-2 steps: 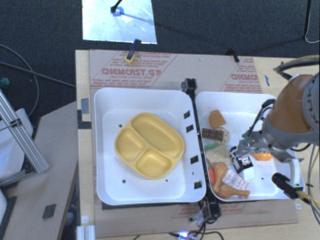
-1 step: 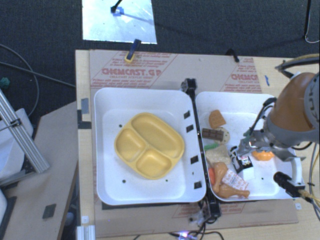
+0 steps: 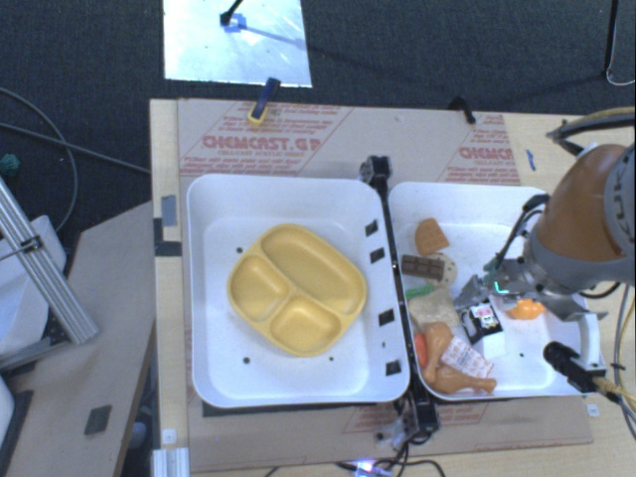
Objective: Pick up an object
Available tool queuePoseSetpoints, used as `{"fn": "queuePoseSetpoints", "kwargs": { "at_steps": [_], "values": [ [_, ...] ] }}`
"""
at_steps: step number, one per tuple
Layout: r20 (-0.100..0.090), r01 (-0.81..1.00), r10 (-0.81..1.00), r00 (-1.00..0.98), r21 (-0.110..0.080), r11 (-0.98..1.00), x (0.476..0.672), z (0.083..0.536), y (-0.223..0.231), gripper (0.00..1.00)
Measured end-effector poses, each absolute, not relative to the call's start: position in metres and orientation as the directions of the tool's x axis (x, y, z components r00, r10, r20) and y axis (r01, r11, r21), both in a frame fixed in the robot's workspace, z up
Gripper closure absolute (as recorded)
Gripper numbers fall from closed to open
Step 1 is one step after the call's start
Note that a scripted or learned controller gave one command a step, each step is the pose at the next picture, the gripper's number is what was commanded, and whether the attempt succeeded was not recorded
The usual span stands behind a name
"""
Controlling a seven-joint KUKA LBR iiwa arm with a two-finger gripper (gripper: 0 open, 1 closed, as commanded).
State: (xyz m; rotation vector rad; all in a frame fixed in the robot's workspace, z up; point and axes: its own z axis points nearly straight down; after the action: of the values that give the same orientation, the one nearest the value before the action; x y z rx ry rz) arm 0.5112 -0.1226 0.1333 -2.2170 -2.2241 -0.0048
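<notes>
Nearest the lens, the grey arm's gripper hangs over a small black-and-white box in the right white bin. I cannot tell how its jaws stand. Beside the box lie an orange piece and a red-and-white packet; descending squarely over the box should avoid both.

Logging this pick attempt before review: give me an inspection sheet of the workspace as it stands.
Surface: two shallow white bins, left bin and right bin, on a printed cardboard sheet.
Job's things: in the right bin, tan rounded piece, brown chocolate bar, orange carrot-shaped toy, small black-and-white box, small orange piece.
Clutter: yellow three-compartment plate in the left bin.
Grippers: gripper low over the right bin; finger state unclear.
Cables: black cables on the dark floor.
Surroundings: shiny metal sheet, aluminium frame.
</notes>
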Motion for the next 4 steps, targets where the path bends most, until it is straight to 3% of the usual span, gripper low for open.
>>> {"fn": "queuePoseSetpoints", "kwargs": {
  "at_steps": [1,2,3,4],
  "values": [
    [-0.011,1.000,1.000,0.001,0.006,-0.001,0.516,0.087,-0.098,0.00],
    [0.000,1.000,1.000,-0.008,0.007,0.008,0.538,0.187,-0.054,0.00],
    [0.001,1.000,1.000,0.004,-0.009,-0.004,0.492,0.126,-0.087,0.00],
    [0.001,1.000,1.000,-0.011,0.002,0.011,0.527,0.184,-0.016,0.00]
  ]
}}
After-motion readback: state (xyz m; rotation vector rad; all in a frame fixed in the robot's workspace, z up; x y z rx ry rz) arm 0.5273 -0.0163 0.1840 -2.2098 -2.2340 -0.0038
